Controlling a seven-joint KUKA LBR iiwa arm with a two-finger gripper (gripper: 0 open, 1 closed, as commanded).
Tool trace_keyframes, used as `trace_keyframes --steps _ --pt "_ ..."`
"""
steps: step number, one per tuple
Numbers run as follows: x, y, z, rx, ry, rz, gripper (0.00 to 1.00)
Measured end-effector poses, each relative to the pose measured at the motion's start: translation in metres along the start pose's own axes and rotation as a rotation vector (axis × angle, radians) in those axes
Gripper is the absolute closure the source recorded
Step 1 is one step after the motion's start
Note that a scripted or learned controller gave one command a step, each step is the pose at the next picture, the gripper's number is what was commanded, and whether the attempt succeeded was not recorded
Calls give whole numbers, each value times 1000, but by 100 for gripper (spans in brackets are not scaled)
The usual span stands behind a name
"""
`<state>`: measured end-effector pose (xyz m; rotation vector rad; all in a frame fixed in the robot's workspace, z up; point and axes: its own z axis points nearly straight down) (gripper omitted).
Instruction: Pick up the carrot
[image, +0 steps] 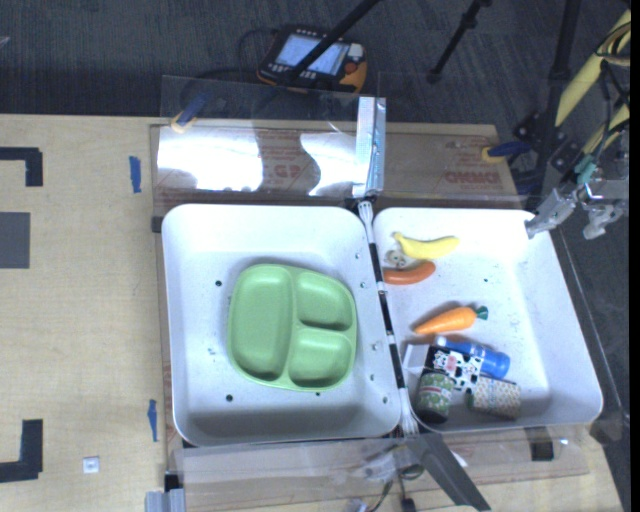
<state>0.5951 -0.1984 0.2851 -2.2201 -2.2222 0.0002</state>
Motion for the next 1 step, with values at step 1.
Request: trace_keyframes --steps 1 --pt "49 -29 174 0 0 149 0"
